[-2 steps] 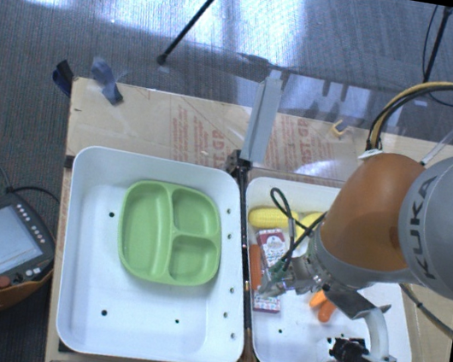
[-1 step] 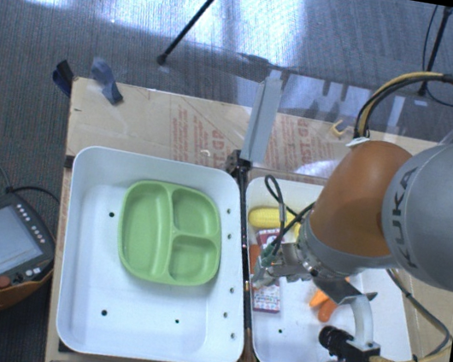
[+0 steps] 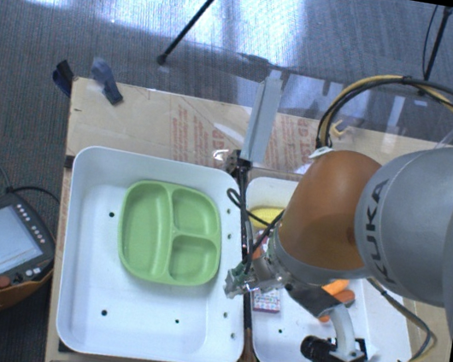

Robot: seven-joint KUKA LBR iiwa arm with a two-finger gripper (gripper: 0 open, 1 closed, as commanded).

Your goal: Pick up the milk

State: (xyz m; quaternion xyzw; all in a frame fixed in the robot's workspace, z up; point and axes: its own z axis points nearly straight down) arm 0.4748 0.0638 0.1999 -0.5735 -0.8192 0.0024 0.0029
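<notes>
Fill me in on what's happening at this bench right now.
A grey KUKA arm with an orange band reaches in from the right, down over the right bin, going after the milk. Its bulk hides most of that bin; a small carton-like item peeks out beneath it near the divider, beside something yellow and something orange, and I can't tell whether that is the milk. Nothing is visibly held. The left bin holds a green divided plate, untouched.

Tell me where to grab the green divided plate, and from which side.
Probably the green plate by its rim on the view's right, nearest the arm, pinched from above: it lies flat in the left bin, so only the raised rim offers a hold.
</notes>
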